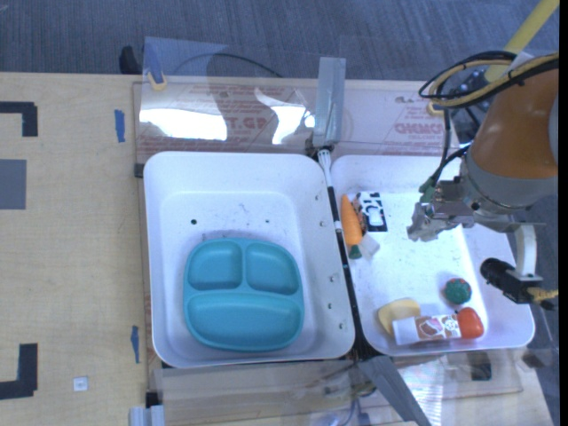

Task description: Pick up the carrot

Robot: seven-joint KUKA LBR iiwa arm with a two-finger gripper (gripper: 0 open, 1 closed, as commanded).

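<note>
Carrot, orange, tapered, green-tipped (352, 224), lies unpicked well left of the gripper (424, 227); finger state cannot be told.

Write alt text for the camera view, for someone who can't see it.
A grey-and-orange robot arm's end effector hovers over the right white bin, apart from the carrot lying at that bin's left edge. A teal divided plate sits in the left bin.

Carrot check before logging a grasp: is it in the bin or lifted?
In the bin: the orange carrot lies in the right white bin, beside its left wall.
</note>
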